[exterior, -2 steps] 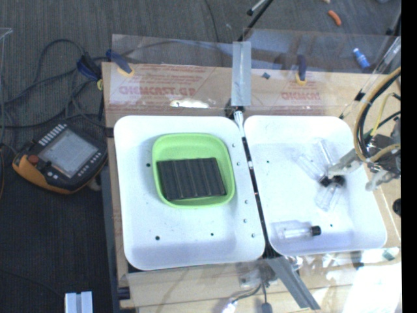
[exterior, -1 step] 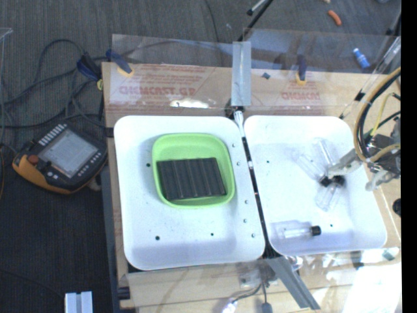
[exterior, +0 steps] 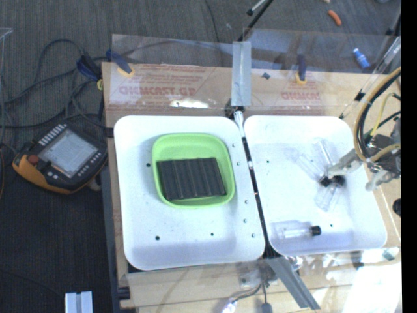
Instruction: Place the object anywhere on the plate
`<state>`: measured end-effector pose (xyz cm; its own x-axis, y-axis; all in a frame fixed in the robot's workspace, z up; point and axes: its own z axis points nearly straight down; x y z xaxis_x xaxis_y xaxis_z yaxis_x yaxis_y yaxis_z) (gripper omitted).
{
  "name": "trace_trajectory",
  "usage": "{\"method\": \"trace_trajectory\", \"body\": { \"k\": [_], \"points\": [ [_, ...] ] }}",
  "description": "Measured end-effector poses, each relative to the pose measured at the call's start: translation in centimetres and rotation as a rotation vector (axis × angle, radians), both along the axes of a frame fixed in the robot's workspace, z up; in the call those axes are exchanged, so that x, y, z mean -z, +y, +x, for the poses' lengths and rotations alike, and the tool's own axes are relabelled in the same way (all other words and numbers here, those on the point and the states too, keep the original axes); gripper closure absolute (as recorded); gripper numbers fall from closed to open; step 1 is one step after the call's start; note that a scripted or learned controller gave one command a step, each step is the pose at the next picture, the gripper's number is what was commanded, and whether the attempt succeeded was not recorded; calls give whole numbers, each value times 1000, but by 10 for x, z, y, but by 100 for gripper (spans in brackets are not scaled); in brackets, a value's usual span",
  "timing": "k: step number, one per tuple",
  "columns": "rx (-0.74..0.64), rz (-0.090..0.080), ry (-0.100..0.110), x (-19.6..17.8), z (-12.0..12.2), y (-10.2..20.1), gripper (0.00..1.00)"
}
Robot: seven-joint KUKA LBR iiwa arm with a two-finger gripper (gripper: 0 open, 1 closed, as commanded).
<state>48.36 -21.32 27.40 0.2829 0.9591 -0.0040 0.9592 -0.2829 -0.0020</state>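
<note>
A green square plate [exterior: 163,150] sits in the left white bin [exterior: 133,233]. A dark grey ribbed rectangular object [exterior: 191,178] lies flat on the plate, over its middle and front part. My gripper [exterior: 339,173] reaches in from the right edge over the right white bin [exterior: 361,230], low among clear plastic tubes and far from the plate. Its end is a grey bar with a dark tip, hard to tell apart from the tubes around it. Nothing can be made out in its hold.
Clear tubes [exterior: 322,152] lie in the right bin, one with a black cap [exterior: 297,229] near the front wall. Yellow and black cables [exterior: 368,119] loop at the right edge. A handheld pendant [exterior: 62,156] lies on the floor at the left.
</note>
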Motion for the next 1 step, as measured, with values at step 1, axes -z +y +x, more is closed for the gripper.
{"method": "trace_trajectory", "body": {
  "k": [1],
  "points": [
    [0, 0, 0, 0, 0, 0, 0]
  ]
}}
